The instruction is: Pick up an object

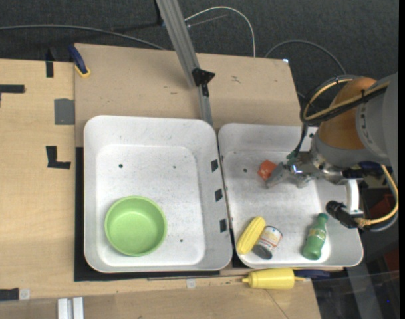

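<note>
The gripper point(276, 177) is shown lowered into the right bin point(335, 258), reached in from the right, with its tip set against a small orange-red object point(267, 170). Whether the jaws are spread or pressed together cannot be told, and no object is seen lifted clear of the bin floor. The pick is therefore judged as not yet done: a grasp may be under way, but closing and lifting remain.

Places are given relative to the orange-red object. Below it, near the front of the right bin, a yellow corn cob point(251, 235) is seen, with a small can point(269, 241) touching it on its right. Further right of these, a green bottle point(314, 237) is lying. Outside the bin, just beyond its front rim, a yellow mustard bottle point(272, 279) is lying on the bench. Well to the left, the left bin point(149, 128) is seen to hold a green bowl point(135, 225) in its front corner.
</note>
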`<state>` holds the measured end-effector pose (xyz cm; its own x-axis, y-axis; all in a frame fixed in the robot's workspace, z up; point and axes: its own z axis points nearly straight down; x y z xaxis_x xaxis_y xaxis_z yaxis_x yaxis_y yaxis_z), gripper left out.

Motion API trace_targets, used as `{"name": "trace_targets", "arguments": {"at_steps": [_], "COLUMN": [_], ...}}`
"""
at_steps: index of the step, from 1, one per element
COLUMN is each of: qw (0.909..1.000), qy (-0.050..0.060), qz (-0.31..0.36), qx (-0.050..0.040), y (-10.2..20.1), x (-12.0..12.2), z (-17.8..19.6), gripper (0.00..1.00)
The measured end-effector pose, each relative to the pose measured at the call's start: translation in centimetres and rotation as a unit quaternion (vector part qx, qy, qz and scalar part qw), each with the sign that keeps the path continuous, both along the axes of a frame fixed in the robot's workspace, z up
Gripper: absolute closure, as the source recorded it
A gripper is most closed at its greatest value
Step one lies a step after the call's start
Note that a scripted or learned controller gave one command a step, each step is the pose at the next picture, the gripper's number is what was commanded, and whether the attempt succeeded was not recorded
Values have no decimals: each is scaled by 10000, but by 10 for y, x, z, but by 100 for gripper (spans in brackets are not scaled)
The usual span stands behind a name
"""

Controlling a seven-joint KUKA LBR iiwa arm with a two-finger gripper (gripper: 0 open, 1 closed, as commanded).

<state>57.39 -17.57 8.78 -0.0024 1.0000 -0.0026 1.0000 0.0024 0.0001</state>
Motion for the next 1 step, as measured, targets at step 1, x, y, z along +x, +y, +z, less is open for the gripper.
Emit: {"name": "trace_targets", "arguments": {"at_steps": [1], "qw": [10000], "qy": [7], "qz": [3], "qx": [11], "y": [1], "x": [0], "z": [11], "gripper": [100]}}
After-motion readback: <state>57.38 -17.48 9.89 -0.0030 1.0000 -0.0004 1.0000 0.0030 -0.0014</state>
